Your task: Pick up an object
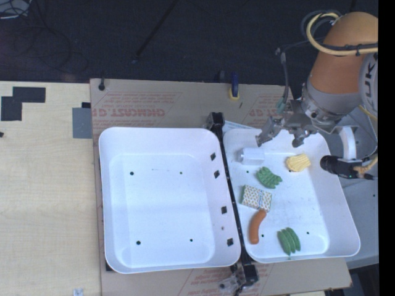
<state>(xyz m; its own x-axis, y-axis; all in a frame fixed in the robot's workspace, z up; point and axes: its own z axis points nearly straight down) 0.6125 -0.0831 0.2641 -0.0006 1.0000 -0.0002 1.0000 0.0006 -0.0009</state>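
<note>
Two-finger gripper (283, 135) hanging over the right white bin's (336, 227) far edge, fingers spread, gripping nothing — yellow corn-like toy (298, 163) just beside it, orange sausage-shaped toy (257, 226) near the bin's front-left corner.

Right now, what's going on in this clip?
A KUKA arm reaches in from the right, its end effector hanging open above the far edge of the right bin with nothing between its fingers. That bin holds a yellow corn-like piece, two green toy vegetables, a patterned square, an orange sausage shape and a small white item. Nothing is picked up yet.
</note>
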